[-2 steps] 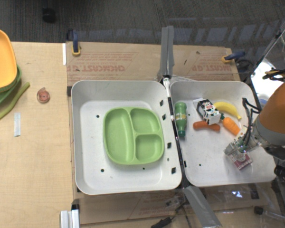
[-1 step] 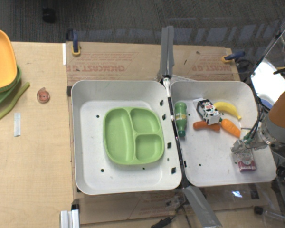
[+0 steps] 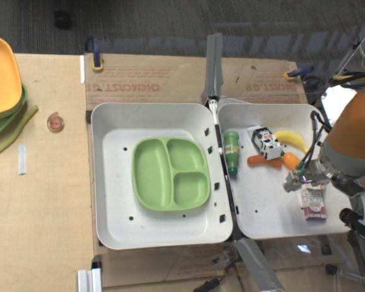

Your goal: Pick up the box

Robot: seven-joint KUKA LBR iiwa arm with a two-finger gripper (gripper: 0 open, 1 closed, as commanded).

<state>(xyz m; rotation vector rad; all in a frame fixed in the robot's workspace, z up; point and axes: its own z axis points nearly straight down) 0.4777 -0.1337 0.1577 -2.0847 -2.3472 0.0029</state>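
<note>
With the gripper (image 3: pixel 305 180) right over the box (image 3: pixel 314 203), finger state impossible to tell, it should centre squarely across the box's narrow sides before closing.

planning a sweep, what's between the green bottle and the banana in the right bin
In the camera view, a small white box and an orange carrot lie between the green bottle and the banana.

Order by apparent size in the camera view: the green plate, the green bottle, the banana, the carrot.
1. green plate
2. green bottle
3. banana
4. carrot
The bottle and banana look close; the carrot is partly hidden.
</note>
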